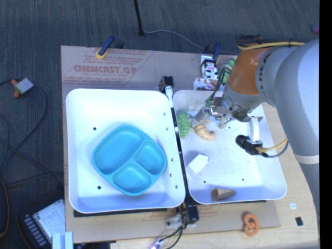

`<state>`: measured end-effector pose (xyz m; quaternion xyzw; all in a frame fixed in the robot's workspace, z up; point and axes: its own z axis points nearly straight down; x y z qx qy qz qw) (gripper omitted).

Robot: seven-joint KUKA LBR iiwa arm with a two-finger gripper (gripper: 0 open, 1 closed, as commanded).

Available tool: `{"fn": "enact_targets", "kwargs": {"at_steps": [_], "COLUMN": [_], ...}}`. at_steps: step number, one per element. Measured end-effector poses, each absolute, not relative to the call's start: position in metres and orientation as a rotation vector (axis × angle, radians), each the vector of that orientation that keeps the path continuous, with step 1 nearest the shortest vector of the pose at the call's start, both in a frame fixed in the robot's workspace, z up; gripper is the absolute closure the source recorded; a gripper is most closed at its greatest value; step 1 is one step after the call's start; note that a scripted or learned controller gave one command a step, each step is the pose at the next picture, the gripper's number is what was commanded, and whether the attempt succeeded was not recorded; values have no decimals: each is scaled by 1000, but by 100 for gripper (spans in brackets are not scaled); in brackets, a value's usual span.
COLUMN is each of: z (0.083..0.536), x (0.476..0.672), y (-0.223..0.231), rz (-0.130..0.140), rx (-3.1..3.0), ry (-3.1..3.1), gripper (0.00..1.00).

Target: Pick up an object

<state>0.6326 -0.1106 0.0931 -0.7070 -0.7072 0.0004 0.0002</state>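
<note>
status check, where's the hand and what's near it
Hand low in the right bin, over the croissant. Green piece just left of it. White block and cone lie apart, nearer the front.

A robotics lab or test bench, by the look of it. Two shallow white bins [78,139] sit side by side on a brown board [104,69] printed with red lettering and held by blue clamps [105,46]. The board rests on dark grey carpet [52,14], where loose cables [21,139] trail far to the left of the pincer [213,114]. A thin black pole [136,9] rises beyond the board. The grey arm [290,87] with its orange band carries wiring just right of the pincer.
</note>
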Motion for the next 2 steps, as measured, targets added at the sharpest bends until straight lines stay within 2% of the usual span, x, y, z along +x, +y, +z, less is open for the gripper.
{"fn": "enact_targets", "kwargs": {"at_steps": [1,2], "z": [103,186], "x": [633,664], "y": [-111,-48], "rz": [0,-3], "rx": [-2221,-2219], "ry": [-2222,-2226], "gripper": [100,100]}}
